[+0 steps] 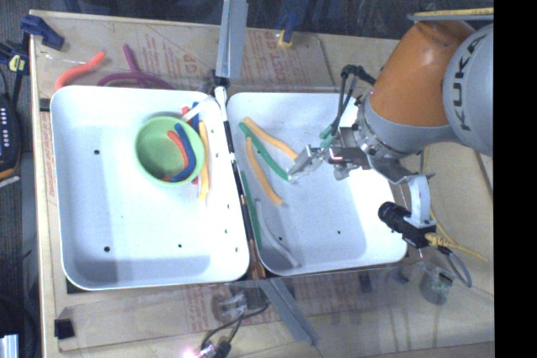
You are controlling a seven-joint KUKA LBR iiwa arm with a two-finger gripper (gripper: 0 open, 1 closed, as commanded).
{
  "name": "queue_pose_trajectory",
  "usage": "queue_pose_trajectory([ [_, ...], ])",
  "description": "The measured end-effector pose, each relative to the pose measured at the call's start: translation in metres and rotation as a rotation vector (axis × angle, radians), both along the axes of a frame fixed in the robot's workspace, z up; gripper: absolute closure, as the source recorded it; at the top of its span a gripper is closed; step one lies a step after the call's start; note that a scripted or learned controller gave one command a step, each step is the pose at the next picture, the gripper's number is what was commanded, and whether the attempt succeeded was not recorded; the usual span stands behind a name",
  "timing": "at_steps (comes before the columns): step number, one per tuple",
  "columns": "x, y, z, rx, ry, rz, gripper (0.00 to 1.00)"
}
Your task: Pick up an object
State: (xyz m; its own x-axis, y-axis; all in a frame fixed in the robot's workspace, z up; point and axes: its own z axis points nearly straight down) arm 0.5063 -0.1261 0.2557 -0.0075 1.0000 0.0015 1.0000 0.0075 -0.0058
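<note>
In the right bin [352, 226] lie a long green stick [267, 151], an orange stick [273, 138] crossing beside it, and a yellow-orange stick [262, 173]. My gripper [304, 164] hangs low over the middle of this bin, its tip right at the lower right end of the green stick. Whether it touches or holds the stick cannot be made out. The grey arm with its orange band [411, 80] reaches in from the right.
The left bin [101, 222] holds a green bowl [159, 148] with a red curved piece [181, 143] and a blue piece inside, and a yellow stick [204, 163] beside it. A dark green strip [255, 222] lies along the right bin's left wall. Purple and orange tubing [126, 78] lies behind the left bin.
</note>
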Motion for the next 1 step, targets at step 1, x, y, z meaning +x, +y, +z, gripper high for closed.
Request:
queue_pose_trajectory([
  [1, 0.0530, 0.0142, -0.1540, -0.004, -0.005, -0.023, 0.00],
])
